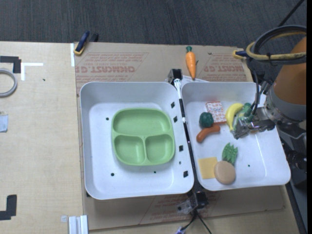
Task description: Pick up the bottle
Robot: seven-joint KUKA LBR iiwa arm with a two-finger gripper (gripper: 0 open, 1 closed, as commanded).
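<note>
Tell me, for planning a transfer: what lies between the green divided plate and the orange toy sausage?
Camera view: only white bin floor and the bins' adjoining rims, between green divided plate and orange toy sausage.

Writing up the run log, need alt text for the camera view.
The gripper hangs low in the right bin beside a toy banana, among a sausage, cheese slice and bun. The left bin holds a green divided plate.
</note>
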